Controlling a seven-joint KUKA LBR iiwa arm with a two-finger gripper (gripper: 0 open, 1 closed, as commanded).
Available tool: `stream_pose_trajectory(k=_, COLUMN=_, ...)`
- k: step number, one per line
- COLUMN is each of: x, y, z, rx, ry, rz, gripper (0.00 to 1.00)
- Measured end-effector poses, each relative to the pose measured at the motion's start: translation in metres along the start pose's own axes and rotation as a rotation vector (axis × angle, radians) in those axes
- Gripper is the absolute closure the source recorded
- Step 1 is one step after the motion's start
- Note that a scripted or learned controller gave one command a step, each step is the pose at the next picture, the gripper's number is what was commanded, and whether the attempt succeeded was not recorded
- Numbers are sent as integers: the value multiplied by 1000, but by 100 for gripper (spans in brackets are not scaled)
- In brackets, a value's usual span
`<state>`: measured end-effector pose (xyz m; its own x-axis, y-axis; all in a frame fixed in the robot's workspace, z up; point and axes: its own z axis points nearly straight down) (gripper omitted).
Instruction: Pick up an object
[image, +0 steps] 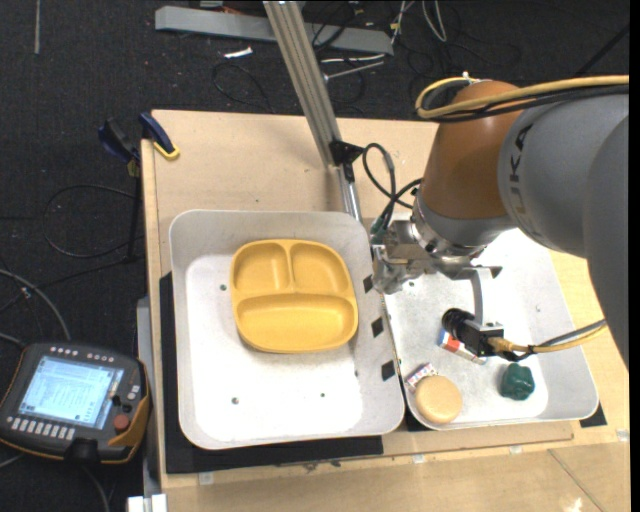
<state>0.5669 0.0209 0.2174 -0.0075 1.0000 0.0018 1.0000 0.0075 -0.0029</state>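
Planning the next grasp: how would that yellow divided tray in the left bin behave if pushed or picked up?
The yellow divided tray looks like rigid moulded plastic, so probably stiff and light. It lies flat and wide in the left bin, so a push would likely slide it, not tip it. Its smooth, rounded rim may slip from a narrow pinch.

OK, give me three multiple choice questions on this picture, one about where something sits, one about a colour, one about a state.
1. Where does the divided plate lie?
A. left bin
B. right bin
C. bare bench

2. What colour is the small lumpy object near the right bin's front corner?
A. red
B. dark green
C. white

3. How does the plate lie?
A. upside down
B. on edge
C. flat, compartments facing up

Answers: 1 A, it rests on the left bin's floor. 2 B, it is dark green, beside the round tan piece. 3 C, its three hollows show from above.
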Motion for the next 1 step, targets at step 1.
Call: stream_pose_trajectory(k=1, x=41, y=-36, z=-17, rx=-1, ry=0, rz=0, gripper=100)
